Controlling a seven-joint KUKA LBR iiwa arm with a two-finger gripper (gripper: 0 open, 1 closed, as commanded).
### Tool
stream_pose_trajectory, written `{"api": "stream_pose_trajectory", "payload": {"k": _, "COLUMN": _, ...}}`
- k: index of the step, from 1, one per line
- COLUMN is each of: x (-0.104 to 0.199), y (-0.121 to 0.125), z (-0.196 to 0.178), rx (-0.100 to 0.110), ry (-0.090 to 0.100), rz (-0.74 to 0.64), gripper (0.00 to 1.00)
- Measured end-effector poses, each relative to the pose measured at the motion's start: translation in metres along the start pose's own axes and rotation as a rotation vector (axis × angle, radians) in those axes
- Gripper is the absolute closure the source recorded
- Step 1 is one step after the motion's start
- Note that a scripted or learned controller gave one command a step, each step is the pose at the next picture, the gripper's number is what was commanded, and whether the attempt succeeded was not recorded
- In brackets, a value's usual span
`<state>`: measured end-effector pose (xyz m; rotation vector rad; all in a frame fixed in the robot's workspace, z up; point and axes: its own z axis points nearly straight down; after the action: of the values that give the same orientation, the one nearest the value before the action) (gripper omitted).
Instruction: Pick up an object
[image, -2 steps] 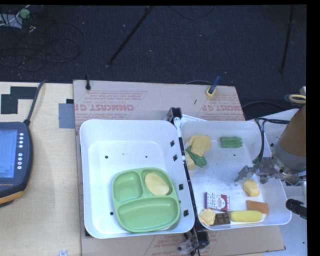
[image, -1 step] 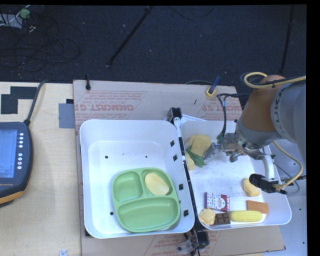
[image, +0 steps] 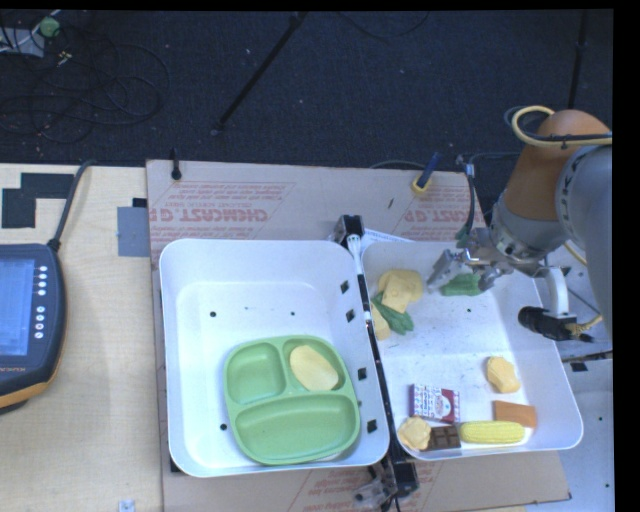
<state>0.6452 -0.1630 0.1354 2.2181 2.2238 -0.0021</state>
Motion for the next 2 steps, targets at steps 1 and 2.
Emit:
{"api": "stream_pose_trajectory", "payload": {"k": 1, "x": -0.024, "y": 0.001, "z": -0.15, "rx": -0.01, "ry": -0.004, "rz": 0.002, "gripper": 0.0}}
{"api": "stream_pose_trajectory", "payload": {"k": 2, "x": -0.014, "y": -0.005, "z": -0.001, "rx": 0.019, "ry": 0.007, "rz": 0.002, "gripper": 0.0}}
